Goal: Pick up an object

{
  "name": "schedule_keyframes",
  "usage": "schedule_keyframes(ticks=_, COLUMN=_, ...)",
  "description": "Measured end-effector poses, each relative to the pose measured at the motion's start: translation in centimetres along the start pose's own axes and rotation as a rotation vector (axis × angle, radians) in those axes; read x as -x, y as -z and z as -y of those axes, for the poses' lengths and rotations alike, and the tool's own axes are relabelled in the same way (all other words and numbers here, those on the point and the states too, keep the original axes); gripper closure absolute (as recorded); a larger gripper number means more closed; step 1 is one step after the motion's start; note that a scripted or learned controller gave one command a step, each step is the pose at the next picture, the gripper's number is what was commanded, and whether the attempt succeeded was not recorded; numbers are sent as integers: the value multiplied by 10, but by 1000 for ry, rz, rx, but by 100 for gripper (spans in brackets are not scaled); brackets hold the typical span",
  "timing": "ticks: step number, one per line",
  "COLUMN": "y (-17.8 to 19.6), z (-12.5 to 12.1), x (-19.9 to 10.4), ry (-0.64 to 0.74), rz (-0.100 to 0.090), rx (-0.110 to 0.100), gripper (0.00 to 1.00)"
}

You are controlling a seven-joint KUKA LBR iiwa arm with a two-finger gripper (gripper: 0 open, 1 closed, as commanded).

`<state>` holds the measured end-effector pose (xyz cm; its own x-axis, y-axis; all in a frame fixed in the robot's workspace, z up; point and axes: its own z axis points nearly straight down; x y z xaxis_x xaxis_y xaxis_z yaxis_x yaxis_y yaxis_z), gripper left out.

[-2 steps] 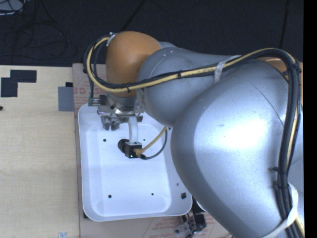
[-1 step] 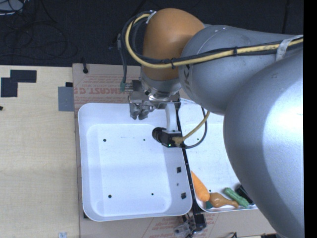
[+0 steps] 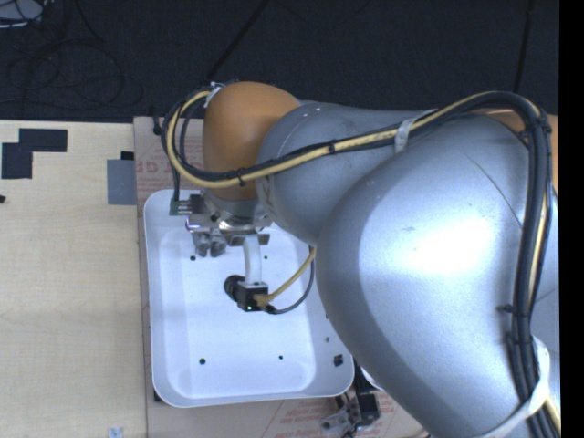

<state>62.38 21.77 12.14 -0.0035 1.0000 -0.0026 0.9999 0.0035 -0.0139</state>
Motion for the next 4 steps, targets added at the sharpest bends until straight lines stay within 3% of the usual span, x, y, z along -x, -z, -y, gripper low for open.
schedule_keyframes(ticks=1, y=102, z=19, x=55, ry=-7, rz=-2, rx=19, gripper=100)
schedule_keyframes(ticks=2, y=142, z=33, x=-21, ry=4, rz=-6, rx=14, gripper=100)
schedule_keyframes(ticks=3, y=286, z=23, x=-25, ry=-1, rz=-8, rx=27, gripper=100)
schedule_keyframes(ticks=4, y=331, z=93, x=-5, ry=-1, rz=-5, rx=14, gripper=100)
